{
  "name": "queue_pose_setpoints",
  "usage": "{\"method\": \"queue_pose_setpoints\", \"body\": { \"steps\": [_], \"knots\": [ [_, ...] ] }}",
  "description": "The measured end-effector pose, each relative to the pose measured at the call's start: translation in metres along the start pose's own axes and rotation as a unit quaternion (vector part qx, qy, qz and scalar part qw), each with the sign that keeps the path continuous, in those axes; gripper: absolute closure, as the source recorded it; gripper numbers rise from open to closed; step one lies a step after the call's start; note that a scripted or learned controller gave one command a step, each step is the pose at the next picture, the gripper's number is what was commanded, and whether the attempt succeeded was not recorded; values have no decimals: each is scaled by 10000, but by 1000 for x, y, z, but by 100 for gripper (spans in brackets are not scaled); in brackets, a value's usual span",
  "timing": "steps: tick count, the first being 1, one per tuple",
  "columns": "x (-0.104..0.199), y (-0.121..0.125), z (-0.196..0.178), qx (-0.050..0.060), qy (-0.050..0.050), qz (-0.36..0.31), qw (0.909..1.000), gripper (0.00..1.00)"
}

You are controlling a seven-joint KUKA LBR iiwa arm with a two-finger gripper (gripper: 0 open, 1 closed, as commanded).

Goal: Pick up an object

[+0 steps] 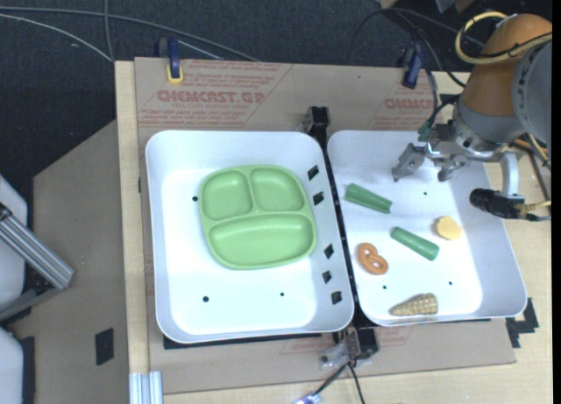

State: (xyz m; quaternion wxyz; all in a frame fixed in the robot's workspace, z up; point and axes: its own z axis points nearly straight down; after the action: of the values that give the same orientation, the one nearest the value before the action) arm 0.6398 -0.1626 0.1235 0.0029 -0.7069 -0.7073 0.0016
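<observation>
Fingers are spread wide w/ nothing between them; the second finger tip sits further right, both pointing down twd the floor of the right bin. Gripper hangs over the upper part of that bin, above its contents, touching none of them. Behind it the grey wrist and the orange band run off to the upper right.

Landmark = the orange pretzel, lying near the right bin's left wall. Rel. to pretzel:
- green cylinder: up and just a bit left, closest thing to the gripper, below-left of the fingertips, apart from them.
- second green cylinder: right and slightly up, near.
- yellow round piece: further right, just beyond that cylinder.
- tan corn cob: below-right, near the bin's front edge.
- green divided plate: well to the left, in the left bin, across the divider.
</observation>
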Motion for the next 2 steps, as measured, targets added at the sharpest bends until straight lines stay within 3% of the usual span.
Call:
{"method": "queue_pose_setpoints", "body": {
  "steps": [1,2],
  "knots": [
    [1,0,40,-11,-2,-4,10000,0],
    [1,2,26,-36,-5,-6,10000,100]
  ]
}}
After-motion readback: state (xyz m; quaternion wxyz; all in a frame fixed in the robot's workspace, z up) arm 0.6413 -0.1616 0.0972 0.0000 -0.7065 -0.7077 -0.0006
